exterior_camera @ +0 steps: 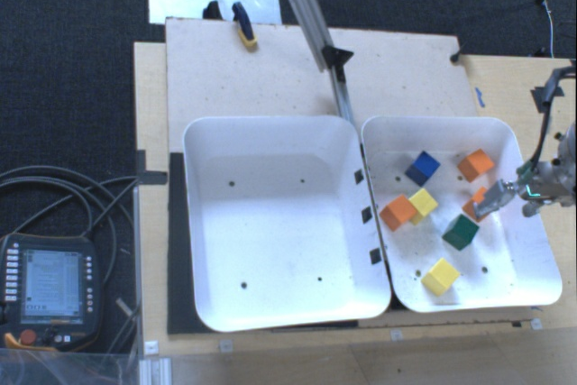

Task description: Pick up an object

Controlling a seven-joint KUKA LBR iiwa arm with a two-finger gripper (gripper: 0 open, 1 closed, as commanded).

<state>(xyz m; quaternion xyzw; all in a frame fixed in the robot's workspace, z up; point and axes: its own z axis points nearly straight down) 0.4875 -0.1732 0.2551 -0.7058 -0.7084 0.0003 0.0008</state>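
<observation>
The right bin (532, 284) holds several small cubes. A blue cube (422, 167) and an orange cube (475, 164) lie toward the back. An orange cube (397, 213) touches a yellow cube (424, 202) near the bin's left wall. A green cube (461, 233) sits mid-bin and another yellow cube (441, 276) lies near the front. My gripper (492, 198) reaches in from the right edge, low over a red-orange cube (472, 206) that it partly hides. Whether the cube is held I cannot tell.
The left bin (207, 284) stands beside the right one, divided by a shared rim with black clips (367, 215). A slanted metal bar (302, 0) crosses the board behind the bins. A teach pendant (50, 288) with cables lies at far left.
</observation>
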